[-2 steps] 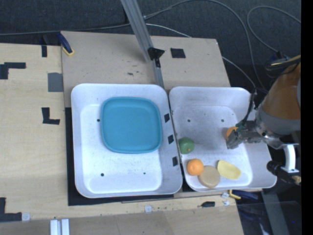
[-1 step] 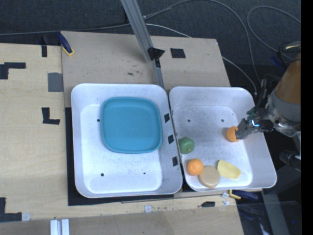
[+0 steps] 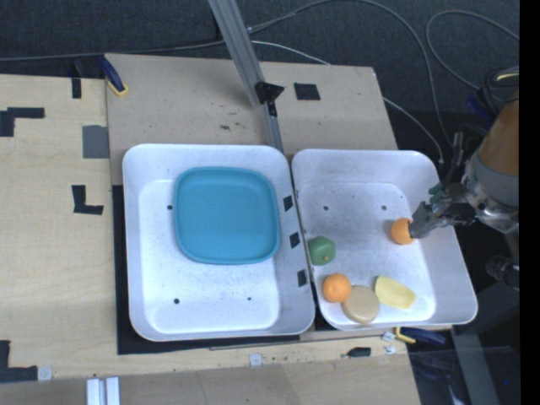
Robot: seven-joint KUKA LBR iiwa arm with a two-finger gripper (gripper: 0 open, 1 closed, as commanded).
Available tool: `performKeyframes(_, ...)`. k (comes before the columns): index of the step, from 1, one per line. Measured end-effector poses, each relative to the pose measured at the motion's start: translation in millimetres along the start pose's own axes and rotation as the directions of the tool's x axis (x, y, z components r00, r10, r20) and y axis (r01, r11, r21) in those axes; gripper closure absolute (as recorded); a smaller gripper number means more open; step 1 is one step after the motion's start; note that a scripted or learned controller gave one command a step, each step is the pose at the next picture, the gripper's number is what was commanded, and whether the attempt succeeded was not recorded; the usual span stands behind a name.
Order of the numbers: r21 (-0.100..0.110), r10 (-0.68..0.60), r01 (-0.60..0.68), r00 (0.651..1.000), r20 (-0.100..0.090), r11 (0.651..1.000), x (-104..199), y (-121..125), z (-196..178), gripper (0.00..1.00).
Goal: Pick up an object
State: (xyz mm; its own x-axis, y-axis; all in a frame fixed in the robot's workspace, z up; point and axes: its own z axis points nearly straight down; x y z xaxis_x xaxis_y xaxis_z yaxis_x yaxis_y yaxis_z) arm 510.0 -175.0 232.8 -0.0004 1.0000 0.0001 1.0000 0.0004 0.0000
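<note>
Two-finger gripper is reaching into the right white bin, touching a small orange ball near the right wall — finger state I cannot tell. Advising a centred straddle before closing.

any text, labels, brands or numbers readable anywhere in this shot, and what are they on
None: no readable text anywhere.
The blue plate, both white bins, the green piece, two orange balls and the gripper carry no visible markings.
Black tape patches on the bench are blank.
</note>
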Motion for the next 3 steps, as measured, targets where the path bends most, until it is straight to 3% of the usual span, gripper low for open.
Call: performKeyframes(3,0.001,-0.005,0.005,1.0,-0.001,1.0,159.0,35.9,19.2,1.0)
